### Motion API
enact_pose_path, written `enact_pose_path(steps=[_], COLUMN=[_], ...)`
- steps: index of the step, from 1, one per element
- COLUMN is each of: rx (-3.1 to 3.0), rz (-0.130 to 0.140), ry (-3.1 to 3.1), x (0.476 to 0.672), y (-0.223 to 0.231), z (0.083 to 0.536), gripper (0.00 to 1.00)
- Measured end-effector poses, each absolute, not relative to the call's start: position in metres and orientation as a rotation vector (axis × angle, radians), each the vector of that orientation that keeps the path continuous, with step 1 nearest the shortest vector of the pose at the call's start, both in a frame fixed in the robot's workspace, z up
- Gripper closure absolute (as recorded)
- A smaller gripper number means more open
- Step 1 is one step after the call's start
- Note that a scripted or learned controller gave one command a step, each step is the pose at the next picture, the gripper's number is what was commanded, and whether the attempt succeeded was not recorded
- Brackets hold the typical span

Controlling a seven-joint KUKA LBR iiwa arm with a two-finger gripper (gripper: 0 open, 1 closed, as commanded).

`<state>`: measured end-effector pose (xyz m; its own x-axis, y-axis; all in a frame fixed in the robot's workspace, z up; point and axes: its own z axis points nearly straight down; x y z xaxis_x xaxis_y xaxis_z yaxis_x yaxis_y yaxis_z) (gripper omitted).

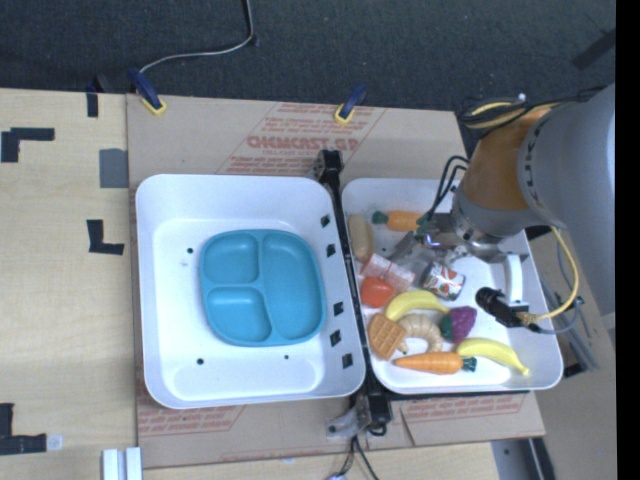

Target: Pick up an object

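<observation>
Toys fill the right bin [545,363], a loose pile of small pretend food, and any one of them would do for the task. Judging by their looks they are light, hard plastic, smooth and a little slippery, not fragile. The carrot [432,364] lies flat near the front wall, long and narrow, so a grip across its middle looks safest. The yellow banana [494,353] just beside it curves, and would likely roll out unless it is taken across the thick of the bend. A second banana [415,302] rests higher in the pile, touching a waffle [386,335] and a purple bunch of grapes [460,321]; the crowding there leaves little room for fingers. The gripper [437,251] hangs low over the back of the pile, near a small orange piece [403,220] and a clear wrapper [385,268]. Whether its fingers are apart or closed I cannot tell, nor whether anything sits between them. The left bin [165,298] holds a blue divided plate [262,286].
</observation>
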<state>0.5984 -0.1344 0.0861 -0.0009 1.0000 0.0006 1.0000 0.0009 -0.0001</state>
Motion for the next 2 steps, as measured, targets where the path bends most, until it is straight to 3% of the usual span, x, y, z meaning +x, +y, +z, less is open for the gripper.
enact_pose_path(steps=[1, 2], rx=[-2.216, -2.222], rz=[0.009, 0.003], ry=[-2.217, -2.222], x=[0.664, 0.611], y=[-0.123, -0.153], z=[0.084, 0.107], gripper=[0.0, 0.0])
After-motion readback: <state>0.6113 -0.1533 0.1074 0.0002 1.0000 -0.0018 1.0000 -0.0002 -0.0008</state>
